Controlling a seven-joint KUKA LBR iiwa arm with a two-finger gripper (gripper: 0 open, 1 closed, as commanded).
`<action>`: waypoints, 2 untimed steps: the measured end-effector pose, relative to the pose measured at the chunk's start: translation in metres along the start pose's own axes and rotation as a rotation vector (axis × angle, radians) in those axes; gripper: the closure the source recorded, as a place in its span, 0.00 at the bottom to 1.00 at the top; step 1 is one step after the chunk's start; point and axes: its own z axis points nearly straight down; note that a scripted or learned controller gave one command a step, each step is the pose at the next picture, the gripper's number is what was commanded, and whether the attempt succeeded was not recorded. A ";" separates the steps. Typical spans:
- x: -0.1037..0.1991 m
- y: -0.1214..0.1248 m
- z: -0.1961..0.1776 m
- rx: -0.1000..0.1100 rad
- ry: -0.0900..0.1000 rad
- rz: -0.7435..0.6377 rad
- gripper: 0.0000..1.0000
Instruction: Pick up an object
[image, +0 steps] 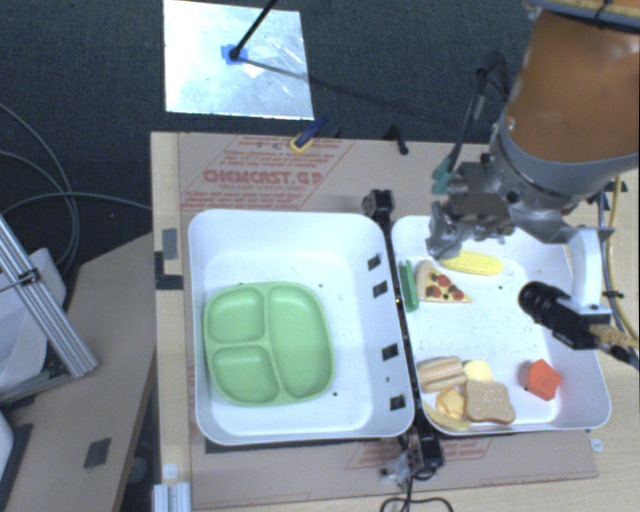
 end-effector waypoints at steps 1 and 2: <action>0.002 0.002 -0.006 0.003 -0.001 -0.006 1.00; 0.003 0.003 -0.017 -0.001 -0.001 -0.011 1.00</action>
